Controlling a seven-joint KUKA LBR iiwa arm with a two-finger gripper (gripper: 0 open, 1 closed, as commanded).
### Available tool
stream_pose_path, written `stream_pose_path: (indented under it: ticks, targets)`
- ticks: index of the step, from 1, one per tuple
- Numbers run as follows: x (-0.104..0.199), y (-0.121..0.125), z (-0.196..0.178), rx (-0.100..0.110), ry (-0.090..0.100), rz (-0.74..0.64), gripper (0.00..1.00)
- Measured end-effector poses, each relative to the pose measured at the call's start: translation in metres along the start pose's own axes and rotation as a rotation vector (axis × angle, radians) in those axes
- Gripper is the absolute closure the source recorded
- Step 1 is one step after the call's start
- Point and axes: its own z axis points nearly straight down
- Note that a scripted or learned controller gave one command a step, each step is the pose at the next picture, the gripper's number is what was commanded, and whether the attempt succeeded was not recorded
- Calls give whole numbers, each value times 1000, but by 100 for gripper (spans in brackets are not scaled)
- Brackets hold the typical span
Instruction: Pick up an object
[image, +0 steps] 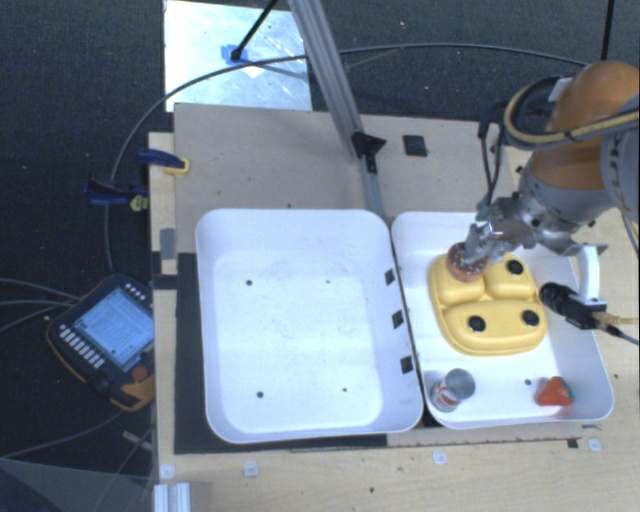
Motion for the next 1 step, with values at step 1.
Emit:
stream_pose_path:
  ticks: [1]
  targets:
    - [47, 8, -7, 0, 1, -1, 100]
